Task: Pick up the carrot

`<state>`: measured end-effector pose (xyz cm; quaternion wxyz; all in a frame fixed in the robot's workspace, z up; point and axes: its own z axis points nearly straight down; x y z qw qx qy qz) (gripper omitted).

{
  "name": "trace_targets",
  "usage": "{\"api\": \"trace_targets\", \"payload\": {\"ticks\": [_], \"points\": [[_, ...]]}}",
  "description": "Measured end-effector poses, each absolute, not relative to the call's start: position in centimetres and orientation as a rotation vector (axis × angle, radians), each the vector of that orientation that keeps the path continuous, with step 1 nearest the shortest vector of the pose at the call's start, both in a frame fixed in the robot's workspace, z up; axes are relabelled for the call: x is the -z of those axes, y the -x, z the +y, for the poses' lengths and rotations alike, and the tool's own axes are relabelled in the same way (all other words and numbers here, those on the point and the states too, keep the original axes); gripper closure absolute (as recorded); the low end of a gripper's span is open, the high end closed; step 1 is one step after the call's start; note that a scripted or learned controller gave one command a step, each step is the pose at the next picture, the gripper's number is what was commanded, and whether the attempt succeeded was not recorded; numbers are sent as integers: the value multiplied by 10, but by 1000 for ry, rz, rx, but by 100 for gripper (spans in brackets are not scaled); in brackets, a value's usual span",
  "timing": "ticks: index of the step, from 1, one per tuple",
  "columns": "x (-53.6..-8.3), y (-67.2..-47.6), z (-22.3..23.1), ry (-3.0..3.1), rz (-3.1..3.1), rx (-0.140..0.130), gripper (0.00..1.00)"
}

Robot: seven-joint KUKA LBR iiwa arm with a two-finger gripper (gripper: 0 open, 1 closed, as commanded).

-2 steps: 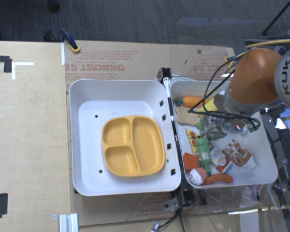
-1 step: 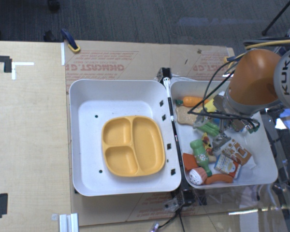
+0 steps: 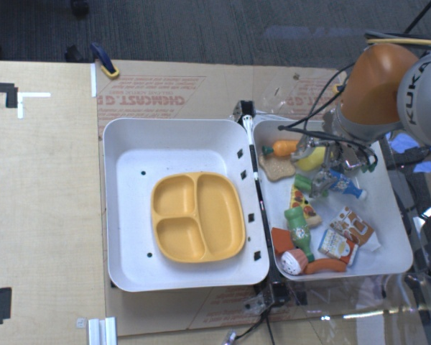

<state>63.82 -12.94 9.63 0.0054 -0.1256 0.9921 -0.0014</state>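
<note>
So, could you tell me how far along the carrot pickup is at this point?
Nothing looks finished yet. The carrot lies at the far left corner of the right bin, beside a slice of toast. In hand: the arm has reached over that bin's far end, with the claw low among the toy food near a yellow piece, just right of the carrot. Left: closing on the carrot and lifting it.
</note>
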Motion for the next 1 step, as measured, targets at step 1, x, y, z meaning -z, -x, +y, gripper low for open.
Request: {"api": "trace_targets", "payload": {"ticks": [1], "points": [[-92,-653,-117,-246,3157,5,0]]}}
